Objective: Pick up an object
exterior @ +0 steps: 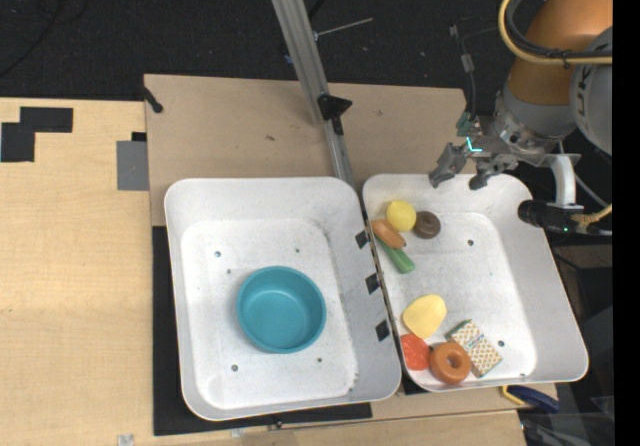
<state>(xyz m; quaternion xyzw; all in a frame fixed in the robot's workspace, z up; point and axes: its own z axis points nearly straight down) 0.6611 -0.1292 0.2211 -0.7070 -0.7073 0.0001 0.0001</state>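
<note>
Hanging above the far edge of the right bin (520,334), the gripper (468,172) had its two fingers spread apart with nothing between them. Below it lay a yellow ball (401,215), a brown ring (428,225), a carrot (389,234), a green piece (401,259), a yellow lump (424,314), an orange ring (450,362) and a patterned block (477,347). A teal bowl (281,308) sat in the left bin (200,234)

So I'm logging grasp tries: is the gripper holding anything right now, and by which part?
Nothing is held. The gripper hangs open above the right bin's far edge, with nothing between its fingers.
</note>
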